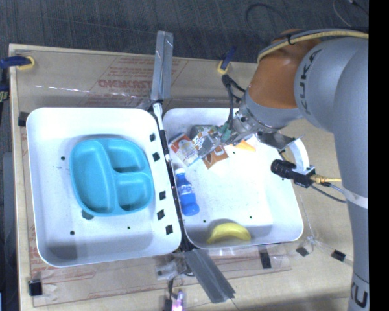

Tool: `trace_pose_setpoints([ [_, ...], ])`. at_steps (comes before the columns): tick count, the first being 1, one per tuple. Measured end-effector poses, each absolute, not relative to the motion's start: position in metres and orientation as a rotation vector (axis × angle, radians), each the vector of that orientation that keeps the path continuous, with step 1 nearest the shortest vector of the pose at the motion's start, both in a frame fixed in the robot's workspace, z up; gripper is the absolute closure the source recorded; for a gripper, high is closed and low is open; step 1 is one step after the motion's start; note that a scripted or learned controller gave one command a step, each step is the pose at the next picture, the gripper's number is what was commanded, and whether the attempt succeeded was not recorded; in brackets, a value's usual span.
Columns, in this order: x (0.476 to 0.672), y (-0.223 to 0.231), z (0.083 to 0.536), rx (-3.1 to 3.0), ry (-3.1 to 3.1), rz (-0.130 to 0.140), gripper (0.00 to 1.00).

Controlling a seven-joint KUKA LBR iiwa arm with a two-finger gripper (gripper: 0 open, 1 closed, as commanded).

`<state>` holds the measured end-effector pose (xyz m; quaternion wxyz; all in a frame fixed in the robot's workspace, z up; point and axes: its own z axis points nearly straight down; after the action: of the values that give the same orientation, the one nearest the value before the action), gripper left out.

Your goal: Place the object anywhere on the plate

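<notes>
A blue divided plate (111, 175) lies in the left bin (45, 232). In the right bin (282, 222) a crinkled snack packet (189, 148) with orange and white print lies at the back left. My gripper (219, 137) reaches down over that packet's right end, and the wrist hides its tips. A small blue bottle (185, 193) lies by the bin's left wall. A yellow banana (229, 231) rests at the front wall.
The orange-banded wrist (279, 80) and the grey arm (337, 83) cover the right bin's back right corner. A black cable fitting (292, 171) juts over the right wall. A divider with black clips (163, 186) separates the bins.
</notes>
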<state>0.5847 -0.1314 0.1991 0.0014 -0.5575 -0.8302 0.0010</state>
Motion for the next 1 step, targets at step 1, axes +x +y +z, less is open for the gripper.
trace_pose_setpoints([
  [1, 0.6095, -0.0420, 0.1879, -1.843, -2.540, 0.006, 1.00],
])
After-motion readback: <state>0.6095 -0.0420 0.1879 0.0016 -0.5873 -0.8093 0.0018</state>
